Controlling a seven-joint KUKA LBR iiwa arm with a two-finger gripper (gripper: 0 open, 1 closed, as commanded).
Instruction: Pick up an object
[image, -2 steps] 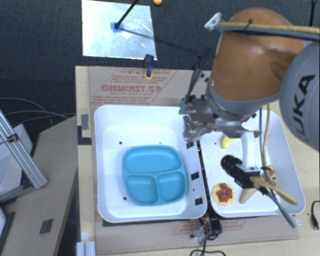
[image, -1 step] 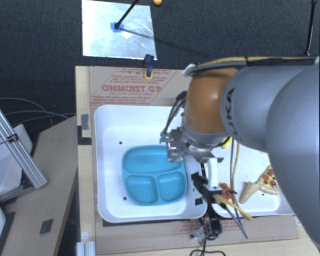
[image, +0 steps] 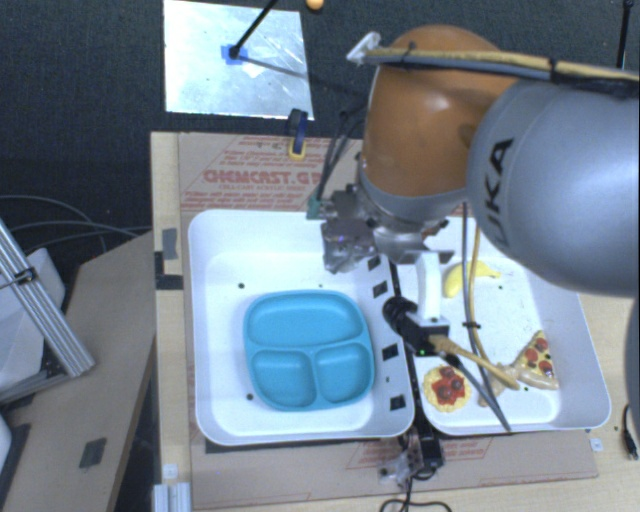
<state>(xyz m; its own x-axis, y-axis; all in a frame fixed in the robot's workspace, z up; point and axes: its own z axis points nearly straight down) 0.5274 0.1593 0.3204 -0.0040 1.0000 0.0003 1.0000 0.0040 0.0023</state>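
A light-blue plastic divided plate (image: 308, 349) lies in the left white bin (image: 215, 300). In the right white bin (image: 575, 350), a small round toy pizza (image: 446, 387) sits near, a toy pizza slice (image: 535, 360) right of it, a yellow piece (image: 462, 276) farther back. The gripper (image: 345, 245) hangs over the left bin's far edge; its state I cannot tell.

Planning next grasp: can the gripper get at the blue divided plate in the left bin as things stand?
Probably yes. The blue divided plate lies flat in the left bin with nothing on it, and the gripper hangs over that bin's far right corner, beside the plate.
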